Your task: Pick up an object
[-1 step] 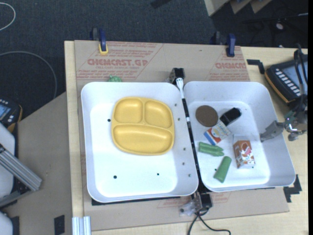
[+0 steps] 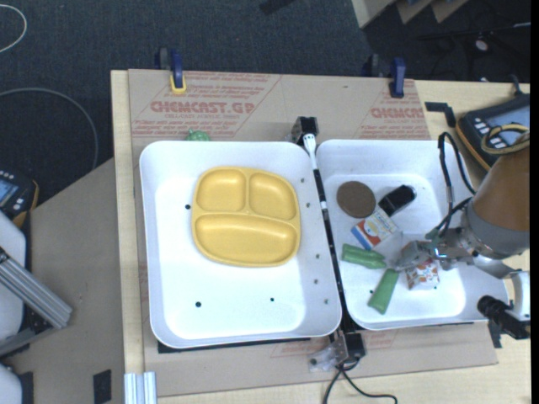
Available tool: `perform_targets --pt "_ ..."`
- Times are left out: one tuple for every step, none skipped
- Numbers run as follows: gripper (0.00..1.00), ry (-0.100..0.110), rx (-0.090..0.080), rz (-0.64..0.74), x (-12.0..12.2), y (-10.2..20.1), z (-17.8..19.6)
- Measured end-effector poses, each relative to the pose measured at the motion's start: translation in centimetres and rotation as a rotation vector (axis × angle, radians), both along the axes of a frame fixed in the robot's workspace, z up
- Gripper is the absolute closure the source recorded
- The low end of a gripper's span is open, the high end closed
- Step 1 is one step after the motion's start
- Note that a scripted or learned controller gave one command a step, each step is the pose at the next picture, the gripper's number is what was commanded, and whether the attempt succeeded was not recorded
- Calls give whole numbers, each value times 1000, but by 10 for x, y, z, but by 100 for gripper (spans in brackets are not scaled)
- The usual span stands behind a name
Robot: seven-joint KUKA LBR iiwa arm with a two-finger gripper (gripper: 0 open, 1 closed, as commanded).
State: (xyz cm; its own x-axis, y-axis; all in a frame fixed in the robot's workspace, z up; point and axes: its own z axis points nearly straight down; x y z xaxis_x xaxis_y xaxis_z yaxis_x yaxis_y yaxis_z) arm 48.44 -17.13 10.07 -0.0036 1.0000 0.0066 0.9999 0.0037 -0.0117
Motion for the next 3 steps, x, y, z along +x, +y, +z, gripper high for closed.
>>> perform_targets --pt "0 -20 -11 2 53 23 -16" --pt "0 -11 -5 -5 -7 37 52" --pt "100 -12 -6 -4 -5 36 58"
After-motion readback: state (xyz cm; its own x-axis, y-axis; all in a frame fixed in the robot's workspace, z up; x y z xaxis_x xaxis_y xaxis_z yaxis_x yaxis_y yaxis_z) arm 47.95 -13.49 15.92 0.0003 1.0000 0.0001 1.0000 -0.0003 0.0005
